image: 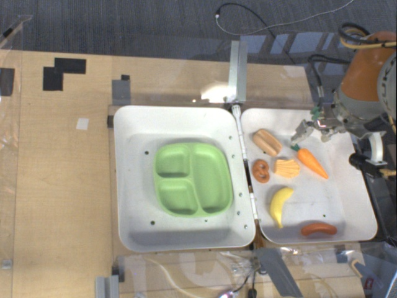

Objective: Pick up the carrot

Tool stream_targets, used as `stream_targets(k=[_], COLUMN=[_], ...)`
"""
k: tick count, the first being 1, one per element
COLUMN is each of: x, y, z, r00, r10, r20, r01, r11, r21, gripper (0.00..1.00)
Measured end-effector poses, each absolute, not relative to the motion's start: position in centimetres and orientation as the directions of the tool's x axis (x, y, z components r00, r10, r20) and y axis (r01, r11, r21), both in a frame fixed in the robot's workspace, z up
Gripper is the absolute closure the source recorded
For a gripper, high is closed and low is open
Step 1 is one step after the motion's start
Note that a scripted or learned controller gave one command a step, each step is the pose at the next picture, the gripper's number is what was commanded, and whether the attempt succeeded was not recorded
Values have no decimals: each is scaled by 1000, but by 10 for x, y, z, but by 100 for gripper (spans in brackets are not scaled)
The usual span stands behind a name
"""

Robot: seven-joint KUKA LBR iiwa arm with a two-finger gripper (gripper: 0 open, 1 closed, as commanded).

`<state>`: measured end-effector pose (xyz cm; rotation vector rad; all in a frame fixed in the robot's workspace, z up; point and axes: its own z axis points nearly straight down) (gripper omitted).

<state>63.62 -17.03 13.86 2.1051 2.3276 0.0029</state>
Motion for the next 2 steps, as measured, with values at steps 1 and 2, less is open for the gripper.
stream_targets(k=[1,2], x=[605,608], y=[-171,-170], z=[89,102], r00=[15,11], r10=[1000,1000], r20=[-1,0], r01=[1000,1000], r11=[-15,-11], r21=[10,17], gripper=[0,100])
